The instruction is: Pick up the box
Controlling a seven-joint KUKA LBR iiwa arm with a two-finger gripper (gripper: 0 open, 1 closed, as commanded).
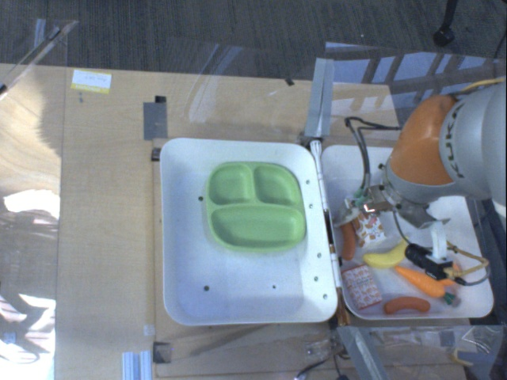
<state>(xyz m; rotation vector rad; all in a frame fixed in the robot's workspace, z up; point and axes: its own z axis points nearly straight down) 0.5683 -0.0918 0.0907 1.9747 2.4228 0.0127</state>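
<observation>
Two small red-and-white patterned boxes are in the right bin [475, 311]. One box [360, 285] lies flat near the bin's front left corner. The other box [370, 229] stands tilted right below my gripper [363, 209], which hangs over the left half of that bin. The gripper's body hides the box's top, so I cannot see whether it is held or merely touched. The grey arm with its orange band [424, 153] reaches in from the right above the bin.
A green divided plate [255, 206] lies in the left bin [238, 291]. In the right bin a yellow banana [383, 258], an orange carrot [422, 283], a reddish sausage [406, 305] and another sausage [347, 242] crowd around the boxes.
</observation>
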